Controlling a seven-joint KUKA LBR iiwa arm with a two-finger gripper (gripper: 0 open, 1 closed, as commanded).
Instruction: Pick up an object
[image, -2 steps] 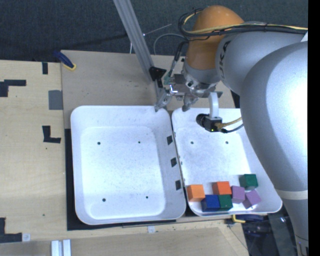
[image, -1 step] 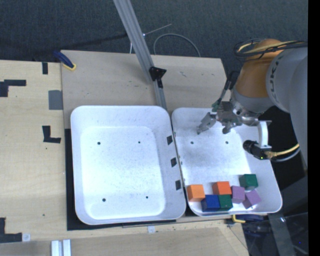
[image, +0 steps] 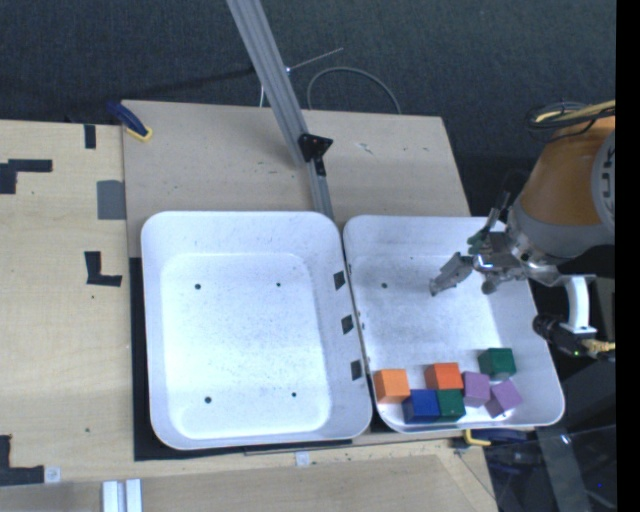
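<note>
Several small blocks lie bunched at the near edge of the right bin (image: 400, 250): an orange block (image: 392, 383), a second orange block (image: 443, 376), a blue block (image: 423, 405), a green block (image: 451, 403), two purple blocks (image: 477, 388) (image: 506, 396) and a dark green block (image: 496, 361). My gripper (image: 467, 283) hangs over the middle right of this bin, well behind the blocks. It is open, its fingers are spread and nothing sits between them.
The left bin (image: 240, 225) stands beside the right one, their rims meeting in the middle. A slanted metal post (image: 280, 85) rises behind the bins. A yellow and blue tool (image: 132, 121) lies at the bench's far left.
</note>
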